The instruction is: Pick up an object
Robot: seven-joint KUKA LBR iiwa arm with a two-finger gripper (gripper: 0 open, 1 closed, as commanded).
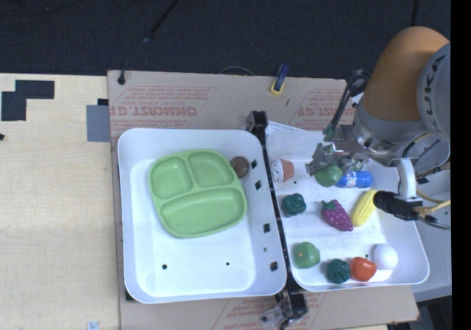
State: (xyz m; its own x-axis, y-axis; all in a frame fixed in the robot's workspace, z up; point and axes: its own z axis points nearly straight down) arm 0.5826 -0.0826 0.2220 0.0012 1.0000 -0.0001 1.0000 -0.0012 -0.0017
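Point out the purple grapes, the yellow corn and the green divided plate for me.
purple grapes (336, 215): camera view, middle of the bunch.
yellow corn (363, 208): camera view, middle of the cob.
green divided plate (199, 216): camera view, floor of its largest compartment.

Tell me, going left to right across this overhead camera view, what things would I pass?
Green divided plastic plate → small brown ball → dark green toy pepper → purple toy grapes → yellow toy corn → white egg-shaped ball.
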